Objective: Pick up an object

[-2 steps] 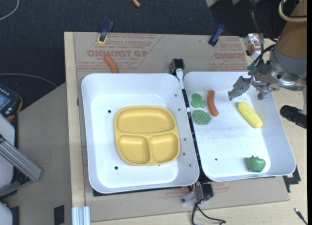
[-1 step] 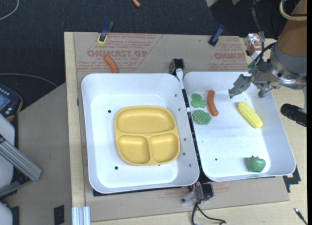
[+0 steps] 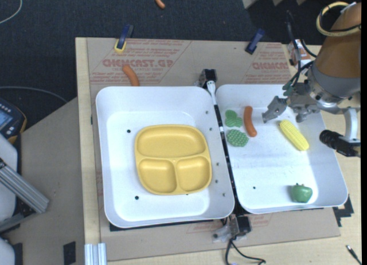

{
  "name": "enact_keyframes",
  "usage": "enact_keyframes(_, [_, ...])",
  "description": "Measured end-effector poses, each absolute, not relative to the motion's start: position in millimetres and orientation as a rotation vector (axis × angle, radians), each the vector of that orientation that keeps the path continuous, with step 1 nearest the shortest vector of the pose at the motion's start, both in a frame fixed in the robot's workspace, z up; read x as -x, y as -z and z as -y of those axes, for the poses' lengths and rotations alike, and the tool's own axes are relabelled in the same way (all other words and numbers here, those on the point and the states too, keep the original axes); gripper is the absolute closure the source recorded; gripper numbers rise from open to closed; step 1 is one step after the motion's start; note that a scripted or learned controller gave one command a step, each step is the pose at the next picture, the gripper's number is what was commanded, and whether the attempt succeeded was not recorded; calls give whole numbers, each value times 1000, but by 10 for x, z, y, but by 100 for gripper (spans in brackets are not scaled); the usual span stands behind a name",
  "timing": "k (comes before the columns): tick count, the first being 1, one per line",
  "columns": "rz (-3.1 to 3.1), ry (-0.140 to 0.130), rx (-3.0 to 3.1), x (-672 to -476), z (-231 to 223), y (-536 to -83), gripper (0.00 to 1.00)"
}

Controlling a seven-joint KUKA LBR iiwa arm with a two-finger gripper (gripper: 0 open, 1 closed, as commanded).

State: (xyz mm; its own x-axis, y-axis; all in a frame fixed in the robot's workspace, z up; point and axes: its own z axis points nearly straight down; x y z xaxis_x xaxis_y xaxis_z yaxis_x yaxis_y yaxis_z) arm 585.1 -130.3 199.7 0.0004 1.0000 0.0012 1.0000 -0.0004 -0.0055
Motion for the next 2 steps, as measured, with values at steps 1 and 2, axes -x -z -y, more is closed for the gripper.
enact_keyframes(1, [2215, -6, 2218, -5770, 1375, -1444, 0])
enact_keyframes(2, [2216, -6, 2217, -5754, 1365, -908, 0])
